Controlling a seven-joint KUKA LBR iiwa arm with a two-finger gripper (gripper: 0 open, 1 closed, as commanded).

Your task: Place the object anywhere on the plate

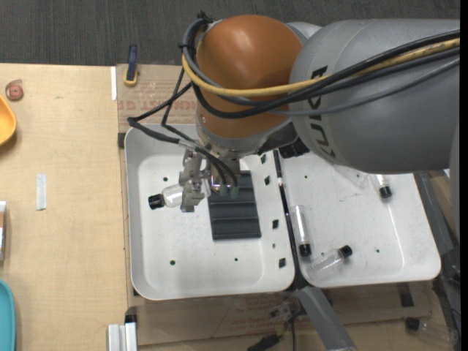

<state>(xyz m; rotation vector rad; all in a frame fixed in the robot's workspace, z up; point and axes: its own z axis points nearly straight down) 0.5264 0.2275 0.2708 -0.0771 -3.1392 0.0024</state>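
A clear vial (165, 197) with a black cap at its left end lies level in the left bin (146, 269). My gripper (189, 194) hangs from the orange wrist and is shut on the vial's right end, so the capped end sticks out to the left. The plate (235, 210) is a black ridged rectangle in the middle of the same bin. It sits just right of the gripper, and its top edge is partly hidden by the wrist and cables.
The right bin (409, 262) holds three more vials: one (298, 229) along its left wall, one (333, 258) near the front, and one (384, 190) further back. The big grey arm covers the back of both bins. A wooden bench top (66, 196) lies to the left.
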